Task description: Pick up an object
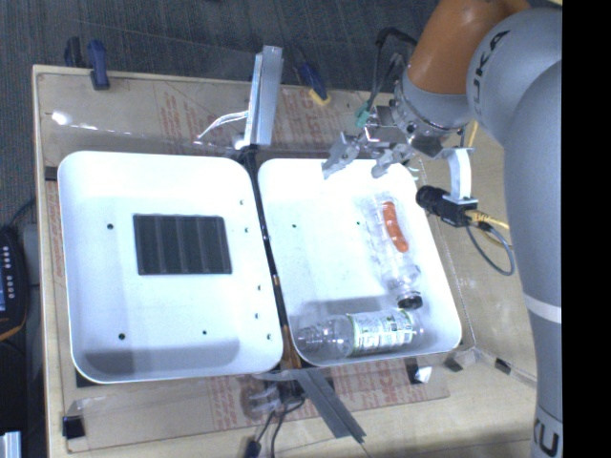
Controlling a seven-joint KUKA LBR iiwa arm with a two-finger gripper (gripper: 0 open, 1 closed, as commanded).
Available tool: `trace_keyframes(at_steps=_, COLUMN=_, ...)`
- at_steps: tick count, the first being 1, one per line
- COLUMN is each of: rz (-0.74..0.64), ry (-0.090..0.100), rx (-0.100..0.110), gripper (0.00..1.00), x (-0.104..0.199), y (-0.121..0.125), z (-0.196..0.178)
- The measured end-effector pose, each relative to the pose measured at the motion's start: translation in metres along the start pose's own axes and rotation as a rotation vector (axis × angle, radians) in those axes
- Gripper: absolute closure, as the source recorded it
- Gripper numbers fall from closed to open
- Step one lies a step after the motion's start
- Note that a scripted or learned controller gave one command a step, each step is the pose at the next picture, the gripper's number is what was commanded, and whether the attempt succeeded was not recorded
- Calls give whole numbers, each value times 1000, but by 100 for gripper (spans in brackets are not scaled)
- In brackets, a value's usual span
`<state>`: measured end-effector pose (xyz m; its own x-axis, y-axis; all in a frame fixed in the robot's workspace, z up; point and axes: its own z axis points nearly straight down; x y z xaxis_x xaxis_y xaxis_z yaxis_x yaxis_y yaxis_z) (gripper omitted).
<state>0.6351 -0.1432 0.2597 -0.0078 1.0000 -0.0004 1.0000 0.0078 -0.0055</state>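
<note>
A: Start at the left. What's there?

B: The left bin (86, 256), well left of the pincer and lower in the view, with a dark ribbed panel (181, 244) lying flat on its floor.

A: And between the 2 bins?

B: A grey upright post (264, 98) at the far rim, left of the pincer and well apart from it.

A: Now the pincer itself.

B: The pincer (363, 158) hangs over the far edge of the right bin (305, 256), its 2 fingers spread apart with nothing between them.

A: Where are the things to pick?

B: 2 clear plastic bottles in the right bin. 1 bottle with an orange insert (391, 241) lies below the pincer and a little to its right, running toward the near rim, black cap at its lower end, apart from the fingers. The other, a labelled bottle (361, 333), lies sideways along the near wall, well below the pincer
</note>
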Motion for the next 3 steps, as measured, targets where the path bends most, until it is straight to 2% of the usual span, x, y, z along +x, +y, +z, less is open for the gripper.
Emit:
trace_keyframes(at_steps=1, rz=-108, ry=2, rx=0, gripper=0, x=-67, y=10, z=58)
trace_keyframes(at_steps=2, rz=-200, ry=0, rx=-3, gripper=0, x=-66, y=-31, z=43)
trace_keyframes(at_steps=3, rz=-225, ry=-1, rx=-4, gripper=0, x=-66, y=-3, z=77)
